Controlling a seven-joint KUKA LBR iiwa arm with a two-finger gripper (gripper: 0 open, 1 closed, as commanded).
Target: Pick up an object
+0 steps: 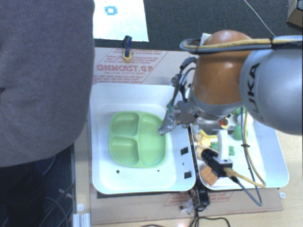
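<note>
Camera view: right bin nearest holds small toys; the green tray lies in the left bin. Pincer touches the tray's right rim; its opening I cannot tell. A thin rim may slip free. Tabletop beyond carries cardboard; dark floor behind.

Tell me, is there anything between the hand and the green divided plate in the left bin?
Nothing visible. The hand hangs at the right edge of the green divided plastic plate in the left white bin, with no other object between them. Whether it touches the plate I cannot tell.
</note>
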